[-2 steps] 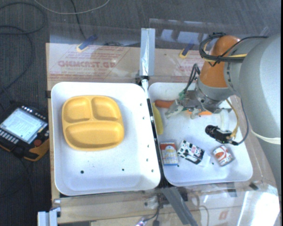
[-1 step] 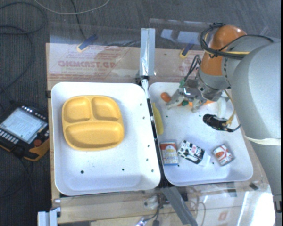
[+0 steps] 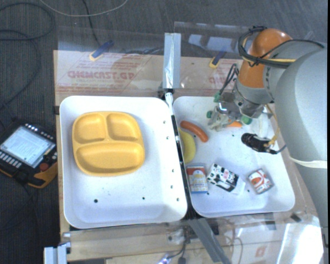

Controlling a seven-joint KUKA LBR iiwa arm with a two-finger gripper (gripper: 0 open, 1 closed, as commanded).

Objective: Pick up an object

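Observation:
My gripper (image 3: 221, 116) is low over the far part of the right bin (image 3: 280, 202), below the orange wrist band. A small orange thing (image 3: 236, 124) peeks out just right of it, partly hidden, and a green bit (image 3: 209, 114) shows at its left. I cannot tell whether either is held. A reddish sausage (image 3: 194, 131) lies just to the gripper's lower left, apart from it. A yellow banana (image 3: 188, 146) rests along the bin's left wall.
Near the right bin's front lie a small red and blue box (image 3: 197, 179), a black-and-white patterned packet (image 3: 223, 177) and a red-and-white can (image 3: 259, 181). The left bin (image 3: 121, 202) holds a yellow compartment plate (image 3: 108, 142). A tablet (image 3: 23, 146) lies off the bench at left.

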